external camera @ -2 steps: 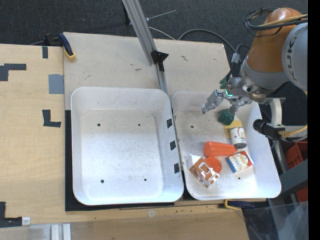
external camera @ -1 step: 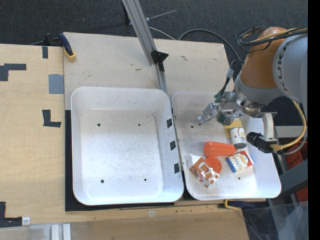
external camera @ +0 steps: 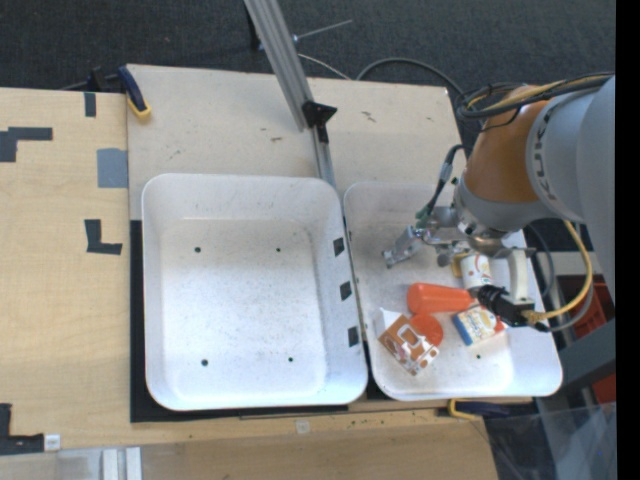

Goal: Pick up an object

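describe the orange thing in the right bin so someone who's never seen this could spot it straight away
Start at the right bin, the one the grey arm reaches over. Near its middle, just below the gripper, lies the orange object, long and lying roughly sideways. It is plain solid orange, unlike the brown and white patterned packet below it and the small blue and white box to its right.

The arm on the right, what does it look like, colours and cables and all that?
The arm is bulky and rounded, grey, with a broad orange band above the wrist. Black and yellow cables loop beside it. At its tip is a small grey metal gripper over the right bin.
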You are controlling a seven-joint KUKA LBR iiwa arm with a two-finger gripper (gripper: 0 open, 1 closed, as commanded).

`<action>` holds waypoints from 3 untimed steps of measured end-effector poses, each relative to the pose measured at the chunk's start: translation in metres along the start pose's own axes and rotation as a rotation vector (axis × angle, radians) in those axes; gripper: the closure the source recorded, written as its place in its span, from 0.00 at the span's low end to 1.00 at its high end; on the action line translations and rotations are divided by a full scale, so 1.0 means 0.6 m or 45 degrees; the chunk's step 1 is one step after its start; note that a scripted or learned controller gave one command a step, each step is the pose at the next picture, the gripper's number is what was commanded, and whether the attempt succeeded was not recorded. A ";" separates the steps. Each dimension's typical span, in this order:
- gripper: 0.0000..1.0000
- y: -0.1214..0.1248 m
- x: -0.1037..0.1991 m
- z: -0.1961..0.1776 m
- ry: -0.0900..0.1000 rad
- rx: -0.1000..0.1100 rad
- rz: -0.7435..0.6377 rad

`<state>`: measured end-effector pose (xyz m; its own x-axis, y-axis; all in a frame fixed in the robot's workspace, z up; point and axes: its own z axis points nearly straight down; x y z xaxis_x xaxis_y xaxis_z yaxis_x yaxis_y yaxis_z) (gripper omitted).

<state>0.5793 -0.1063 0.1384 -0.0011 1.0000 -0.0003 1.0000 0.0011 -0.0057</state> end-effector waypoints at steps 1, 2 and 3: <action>0.00 0.000 0.001 0.085 -0.002 -0.007 -0.001; 1.00 0.001 0.002 0.066 0.000 -0.006 -0.002; 1.00 0.004 0.001 -0.040 -0.001 -0.014 -0.001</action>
<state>0.5821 -0.1055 0.1621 -0.0016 1.0000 -0.0008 1.0000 0.0016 0.0049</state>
